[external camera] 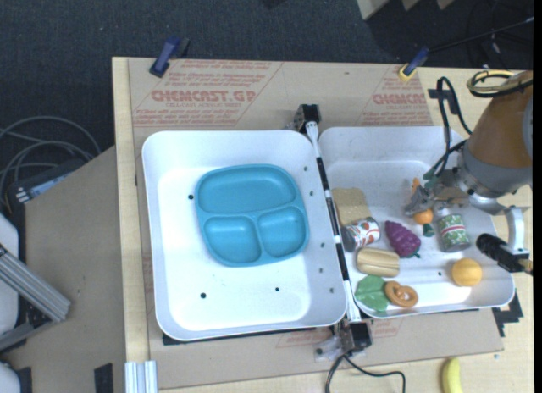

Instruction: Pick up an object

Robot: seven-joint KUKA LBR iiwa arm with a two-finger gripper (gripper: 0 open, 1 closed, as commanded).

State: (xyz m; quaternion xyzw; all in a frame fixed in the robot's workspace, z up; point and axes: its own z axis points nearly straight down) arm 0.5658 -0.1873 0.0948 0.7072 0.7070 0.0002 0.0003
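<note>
The hand point(422, 201) sits low in the right bin point(381, 150) — by a small can point(452, 233); its grip I cannot tell.

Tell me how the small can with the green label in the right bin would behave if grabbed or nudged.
The can looks rigid, so it likely won't deform. It seems to stand upright, so a high push may tip it, and its round body would then probably roll. The orange ball beside it could get bumped.

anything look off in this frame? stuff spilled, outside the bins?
One thing: a yellow banana-like item lies on the bench, below the right bin, outside both bins. The other small items sit inside the right bin, and the blue divided plate lies flat in the left bin. No visible spill or damage.
</note>
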